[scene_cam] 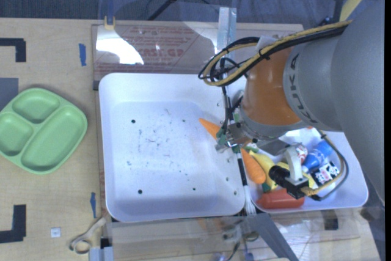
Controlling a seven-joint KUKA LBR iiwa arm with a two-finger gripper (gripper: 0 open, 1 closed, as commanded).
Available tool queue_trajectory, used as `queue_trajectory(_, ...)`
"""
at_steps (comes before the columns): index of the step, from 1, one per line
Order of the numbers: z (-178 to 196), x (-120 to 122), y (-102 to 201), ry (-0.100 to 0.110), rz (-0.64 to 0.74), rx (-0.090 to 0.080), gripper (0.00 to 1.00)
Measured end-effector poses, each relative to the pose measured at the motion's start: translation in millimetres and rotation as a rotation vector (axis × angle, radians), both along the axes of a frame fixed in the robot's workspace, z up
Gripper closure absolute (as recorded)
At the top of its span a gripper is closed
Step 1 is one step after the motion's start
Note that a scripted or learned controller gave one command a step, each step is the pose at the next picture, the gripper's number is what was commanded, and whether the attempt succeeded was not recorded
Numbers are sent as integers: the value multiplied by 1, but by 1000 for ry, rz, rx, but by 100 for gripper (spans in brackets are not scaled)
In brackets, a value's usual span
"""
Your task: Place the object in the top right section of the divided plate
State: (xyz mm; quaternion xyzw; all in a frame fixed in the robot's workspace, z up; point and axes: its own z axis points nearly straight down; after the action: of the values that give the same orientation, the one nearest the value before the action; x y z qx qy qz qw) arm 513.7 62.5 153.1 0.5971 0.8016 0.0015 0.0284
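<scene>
Two shallow white bins sat abreast; grey arm's gripper hung above orange carrot-shaped toy; jaw state could not be told; green divided plate lay far left.

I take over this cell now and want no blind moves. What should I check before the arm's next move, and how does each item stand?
1. Divided plate on the bench, left of the bins: ok.
2. Plate's top right section free of objects: ok.
3. Object between the gripper fingers: cannot tell.
4. Orange carrot-like piece lies in the left bin beside the gripper: ok.
5. Right bin objects crowded under the arm: not ok.
</scene>
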Motion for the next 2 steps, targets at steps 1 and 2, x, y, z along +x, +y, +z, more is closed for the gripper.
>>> queue_trajectory(1, -4, 0, 4, -12, -27, 0, 100)
queue_trajectory(2, -6, 0, 7, -16, -53, 1, 100)
